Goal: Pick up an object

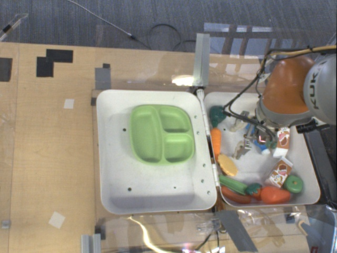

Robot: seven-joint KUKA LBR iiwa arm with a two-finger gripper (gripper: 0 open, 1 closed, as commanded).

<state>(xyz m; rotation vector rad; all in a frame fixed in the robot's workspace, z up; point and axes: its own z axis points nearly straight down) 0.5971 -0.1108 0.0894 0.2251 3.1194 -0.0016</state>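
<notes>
- Looking down on the pale wooden table, we see two shallow white plastic bins side by side: the left bin and the right bin.
- We find a light green, three-compartment plastic plate lying flat near the middle of the left bin.
- We see the grey arm with its orange band coming in from 3 o'clock and hanging over the upper part of the right bin.
- We place the metal two-finger claw low over the bin's centre, pointing toward 7 o'clock; we cannot tell how far apart it stands, and we see nothing caught in it.
- We count the toys in the right bin: a dark green round piece at 11 o'clock, an orange carrot along the 9 o'clock wall, and a pale yellow chip-shaped piece just beside the claw, at its 7 o'clock.
- We see a green cucumber-like piece and a red tomato-like piece along the 6 o'clock edge.
- We note a small printed carton and a green round toy toward 5 o'clock.
</notes>
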